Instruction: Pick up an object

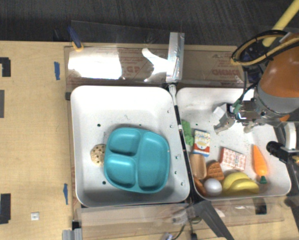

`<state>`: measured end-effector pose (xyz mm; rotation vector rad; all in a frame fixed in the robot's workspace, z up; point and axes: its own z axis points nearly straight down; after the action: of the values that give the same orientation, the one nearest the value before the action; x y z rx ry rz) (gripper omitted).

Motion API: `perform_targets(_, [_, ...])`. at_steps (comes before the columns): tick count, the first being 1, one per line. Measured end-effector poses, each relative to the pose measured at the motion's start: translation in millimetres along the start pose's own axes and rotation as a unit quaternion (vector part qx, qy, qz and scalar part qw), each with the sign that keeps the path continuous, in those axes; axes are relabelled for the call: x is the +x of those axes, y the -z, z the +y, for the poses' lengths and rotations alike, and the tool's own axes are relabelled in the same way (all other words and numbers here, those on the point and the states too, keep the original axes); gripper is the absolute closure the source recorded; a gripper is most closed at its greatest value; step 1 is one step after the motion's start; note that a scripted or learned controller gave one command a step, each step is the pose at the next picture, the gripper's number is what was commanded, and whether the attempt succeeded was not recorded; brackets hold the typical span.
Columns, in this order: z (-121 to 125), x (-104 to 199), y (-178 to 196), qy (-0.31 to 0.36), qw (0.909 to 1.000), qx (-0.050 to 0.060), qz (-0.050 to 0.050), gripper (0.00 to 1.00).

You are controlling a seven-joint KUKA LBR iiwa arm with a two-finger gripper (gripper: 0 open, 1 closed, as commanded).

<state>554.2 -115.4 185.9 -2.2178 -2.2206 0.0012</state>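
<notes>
Currently the grey arm with its orange band point(284, 76) is reaching in over the right bin point(209, 98), and the gripper point(235, 121) is hanging above that bin's upper half with its two fingers point(221, 124) spread apart and nothing between them. One finger is pointing toward the bin's middle, the other is sitting nearer the arm's wrist.

Taking the right bin as the landmark, all the loose objects are lying in its lower half, below the gripper and apart from it. A small carton point(202, 143) with a red and blue label is lying near the bin's left wall, below and to the left of the fingers, with a green item point(188, 133) just beside it against that wall. A pink patterned packet point(233, 159) is lying nearly straight below the gripper, near the bin's middle. An orange carrot point(260, 163) is lying along the bin's right side, its green end pointing toward the bin's lower edge. A yellow banana point(240, 182) is resting by the bin's lower edge, touching a brown waffle-like piece point(215, 170). A hot-dog-like bun point(198, 166) is lying at the bin's lower left, with a pale egg-shaped object point(212, 185) just below it.

Beyond the right bin's left wall, the left bin point(89, 109) is holding a teal divided tray point(137, 158) and a speckled cookie point(97, 154) touching the tray's left edge.
</notes>
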Motion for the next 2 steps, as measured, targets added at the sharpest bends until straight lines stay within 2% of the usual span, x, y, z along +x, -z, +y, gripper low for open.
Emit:
perform_targets(1, [-47.3,15.8,-75.6,-0.025,0.9997,0.000,0.000,0.00])
perform_targets(2, [-46.1,15.8,-65.2,-0.026,0.9997,-0.002,-0.001,1.00])
